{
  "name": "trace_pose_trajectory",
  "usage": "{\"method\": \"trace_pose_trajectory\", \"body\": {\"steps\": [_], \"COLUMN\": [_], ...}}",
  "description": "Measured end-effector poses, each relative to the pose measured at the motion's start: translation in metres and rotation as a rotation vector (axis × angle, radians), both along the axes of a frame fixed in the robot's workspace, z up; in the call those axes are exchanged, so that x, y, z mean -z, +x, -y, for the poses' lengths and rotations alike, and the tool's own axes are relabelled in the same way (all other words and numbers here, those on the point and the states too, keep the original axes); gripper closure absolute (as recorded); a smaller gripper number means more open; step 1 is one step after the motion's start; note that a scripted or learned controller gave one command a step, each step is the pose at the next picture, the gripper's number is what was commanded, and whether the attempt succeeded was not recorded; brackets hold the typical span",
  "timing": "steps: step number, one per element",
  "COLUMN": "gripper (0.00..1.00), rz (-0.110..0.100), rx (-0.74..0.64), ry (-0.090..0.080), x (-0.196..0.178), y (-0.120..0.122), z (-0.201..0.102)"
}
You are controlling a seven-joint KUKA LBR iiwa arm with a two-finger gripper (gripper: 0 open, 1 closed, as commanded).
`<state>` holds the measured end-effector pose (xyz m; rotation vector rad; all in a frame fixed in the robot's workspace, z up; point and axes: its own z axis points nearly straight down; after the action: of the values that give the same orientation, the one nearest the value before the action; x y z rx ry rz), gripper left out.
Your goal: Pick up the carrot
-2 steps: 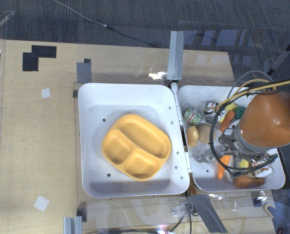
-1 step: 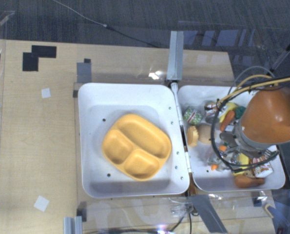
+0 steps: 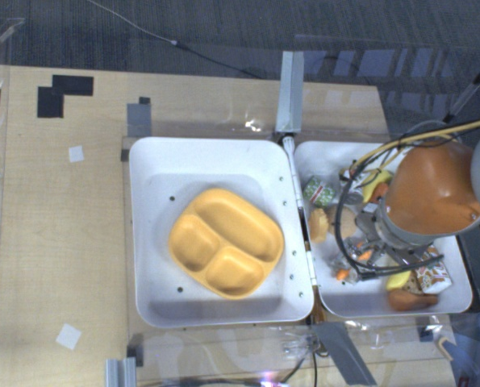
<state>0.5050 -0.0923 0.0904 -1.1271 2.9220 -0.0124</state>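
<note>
Pale wooden bench [image 3: 54, 240] under my camera carries two shallow white bins: the left bin [image 3: 143, 216] holds a yellow three-compartment plastic plate [image 3: 226, 242], the right bin [image 3: 457, 297] a jumble of toy food. I make out a small orange carrot-like piece [image 3: 342, 274] at the right bin's lower left, partly under black cables [image 3: 354, 216] (I cannot be sure it is the carrot). It lies just left of the gripper [image 3: 378, 244], which sits low among the items beneath the orange band [image 3: 429, 188]. Whether it grips anything, I cannot tell. My grey arm reaches in from the right, wrist pointing down into the bin.
</note>
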Motion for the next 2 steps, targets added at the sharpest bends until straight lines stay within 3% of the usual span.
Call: {"method": "trace_pose_trajectory", "body": {"steps": [1, 2], "gripper": [1.00, 1.00], "rz": [-0.002, -0.002], "rx": [-0.245, -0.659], "ry": [0.002, -0.003], "x": [-0.017, -0.096], "y": [-0.004, -0.015], "z": [-0.004, -0.024]}}
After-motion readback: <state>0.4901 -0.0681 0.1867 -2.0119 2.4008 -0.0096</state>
